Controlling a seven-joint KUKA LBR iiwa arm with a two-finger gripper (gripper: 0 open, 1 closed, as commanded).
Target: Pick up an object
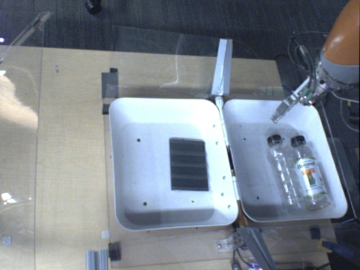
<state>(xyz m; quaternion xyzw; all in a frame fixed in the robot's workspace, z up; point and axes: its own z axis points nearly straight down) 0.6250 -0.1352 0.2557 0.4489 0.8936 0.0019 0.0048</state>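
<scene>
in the camera view we see two clear plastic bottles, a bare one (281, 170) and a labelled one (308, 173), lying side by side in the right bin (247, 151), caps toward the far wall, easy to reach. our gripper (279, 115) hovers above that bin's far edge, apart from both; it grasps nothing. the left bin (129, 151) holds a dark ribbed pad (189, 163).

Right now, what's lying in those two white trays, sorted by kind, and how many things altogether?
Clear plastic bottles with black caps: 2, one bare and one with a label, side by side in the right white bin.
Dark ribbed rectangular pad: 1, flat in the left white bin.
Total: 3
</scene>
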